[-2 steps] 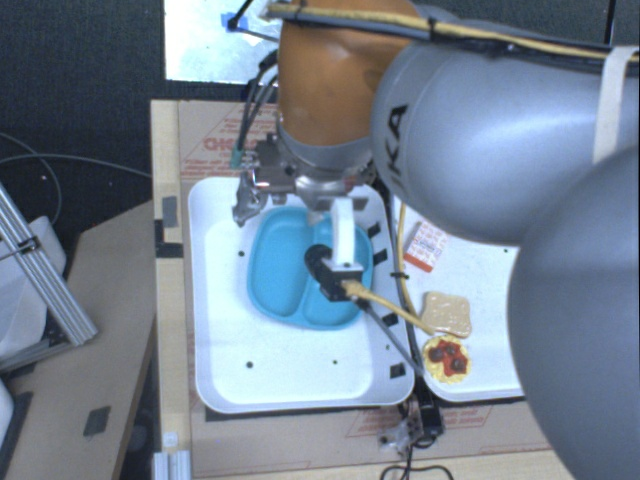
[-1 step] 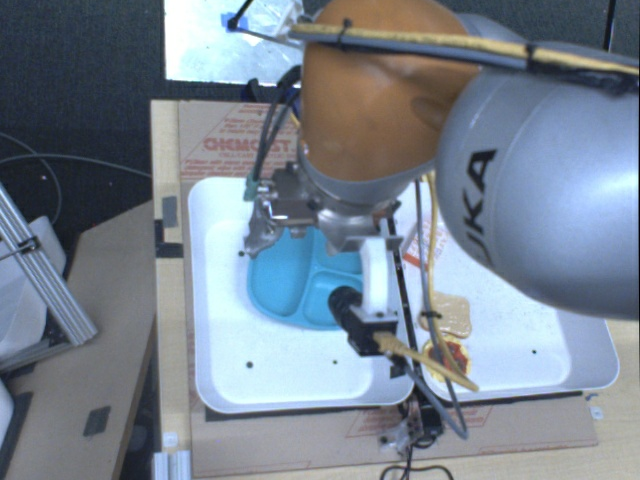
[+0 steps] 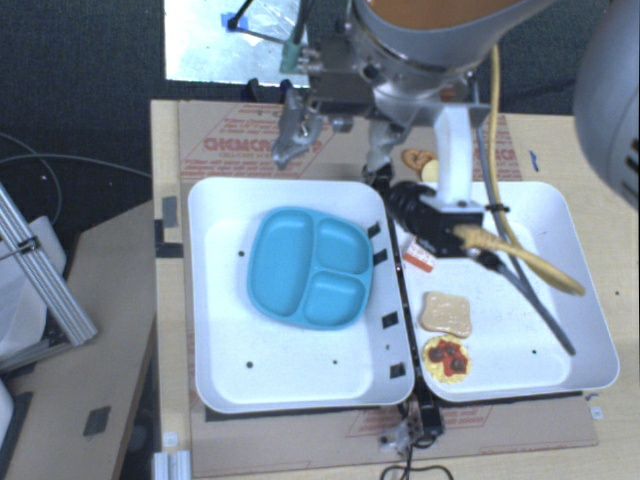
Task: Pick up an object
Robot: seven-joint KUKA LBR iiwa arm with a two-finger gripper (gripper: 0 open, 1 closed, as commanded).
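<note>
**Fig. 1.** Overhead slanted view of the bench.

The gripper (image 3: 334,150) hangs over the printed cardboard (image 3: 230,138) just beyond the far rim of the left bin (image 3: 220,368). Its two fingers (image 3: 290,138) are spread wide. Nothing is held between them, and bare cardboard shows in the gap.

A blue divided plate (image 3: 310,268) lies flat near the middle of the left bin. White floor is open all round it, widest along the near and left walls. Its right edge comes close to the partition where the two bins meet.

The loose pick candidates sit in the right bin (image 3: 585,353), crowded toward its left wall:
- A toast slice (image 3: 446,314) lies flat.
- A small round pizza piece (image 3: 447,358) lies just beside the toast on the near side, close to the bin's near-left corner.
- A red and white piece (image 3: 420,260) lies against the partition, farther back.
- A thin dark rod (image 3: 540,313) runs slantwise toward the near-right corner, well apart from the toast.

The floor between rod and toast is open. Two small items, one brown (image 3: 415,158) and one yellow (image 3: 430,172), sit at the right bin's far rim (inside or outside cannot be told).
</note>
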